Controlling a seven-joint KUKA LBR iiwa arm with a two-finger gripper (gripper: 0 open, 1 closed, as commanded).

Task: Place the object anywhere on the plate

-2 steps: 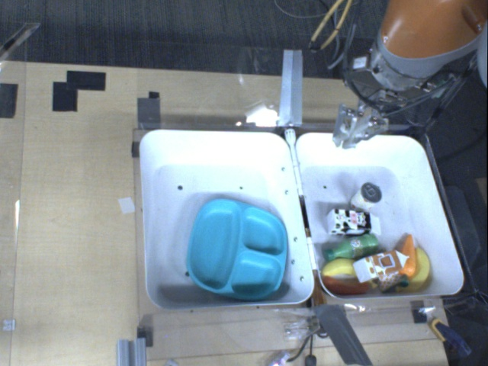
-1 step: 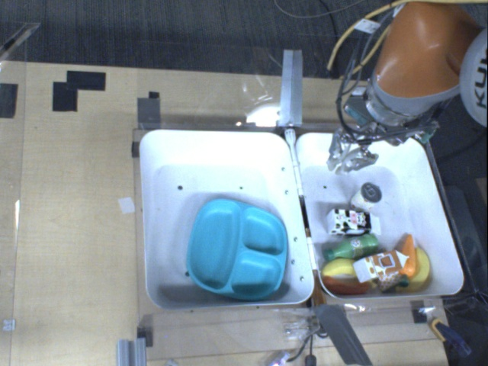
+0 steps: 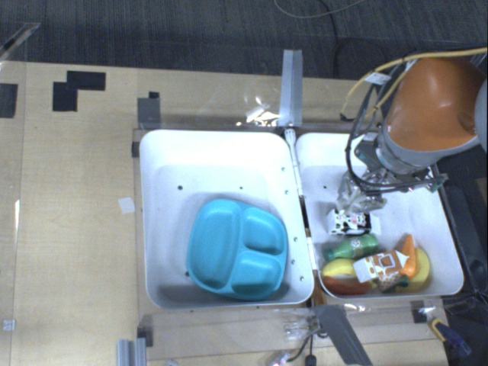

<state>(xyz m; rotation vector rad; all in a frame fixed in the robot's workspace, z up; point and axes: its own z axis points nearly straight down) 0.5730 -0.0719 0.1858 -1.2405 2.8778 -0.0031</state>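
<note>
A: Where is the gripper [image 3: 355, 204]?

B: Low in the right bin [image 3: 320, 158], right over a small black-and-white carton [image 3: 351, 222]. How wide it stands, I cannot tell.

A: And the plate?

B: The blue divided plate [image 3: 237, 248] lies in the left bin [image 3: 206, 155]. The carton sits just above a green item [image 3: 352, 246], a banana [image 3: 339, 267] and an orange-and-white box [image 3: 383, 265].
</note>
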